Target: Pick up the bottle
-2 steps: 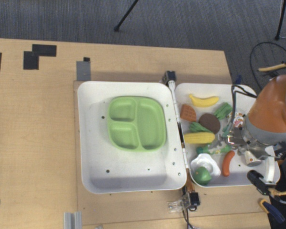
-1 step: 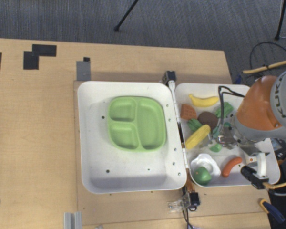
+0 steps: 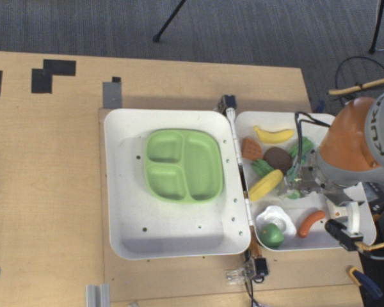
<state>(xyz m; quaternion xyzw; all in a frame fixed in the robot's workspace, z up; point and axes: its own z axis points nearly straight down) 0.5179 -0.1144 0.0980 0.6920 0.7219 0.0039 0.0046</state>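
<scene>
**Bottle not picked up yet**

The end effector [image 3: 299, 183] is low in the right bin [image 3: 320, 245], among the toy food. I cannot tell its state. The clear bottle [image 3: 273, 226], with its green end, lies near the front, untouched.

Two bins [image 3: 115, 190], perhaps eight toys [image 3: 273, 134]

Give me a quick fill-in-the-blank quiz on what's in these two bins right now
1. The green divided plate lies in the ____ bin.
2. The plate has ____ compartments.
3. The banana lies in the ____ bin.
4. The arm wears a band of ____ colour.

Missing words: left; three; right; orange
</scene>
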